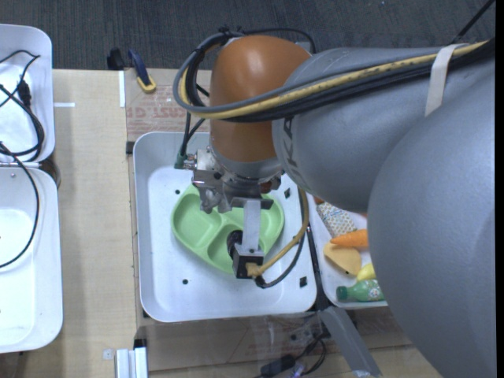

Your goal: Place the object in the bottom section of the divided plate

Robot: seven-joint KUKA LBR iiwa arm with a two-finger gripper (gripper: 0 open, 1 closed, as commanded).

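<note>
1. Nearest you in cam view: grey arm (409, 179), across the whole right side, w/ orange band (252, 93) above the wrist.
2. Gripper (232, 191) hangs over the green divided plate (189, 219). The plate sits flat in the middle white bin (228, 305). Released or clenched? Can't tell, the wrist blocks it.
3. Task obj: can't tell where it is. If it's carried, it's hidden under the wrist. The plate's bottom section (207, 248), nearest the view's lower edge, looks bare where it shows, so I'd judge the placing as not yet done.
4. Risks, as I judge them:
   - The dividers sit close together, so a small offset at release puts the obj in the wrong section.
   - Letting go too high could bounce it over the rim into the bin.
   - Coming down too low could nudge the plate's rim and slide or tip the plate.
   - You've no proof anything is held, so the drop may be empty.
5. Counts: 1 arm, 1 gripper, 1 plate. 2 bins, the second bin (324, 268) just right of the first and mostly under the arm. In it: 1 orange carrot toy (352, 239), 1 yellow wedge (345, 260), 1 green bottle (361, 292), and poss. more hidden.
</note>
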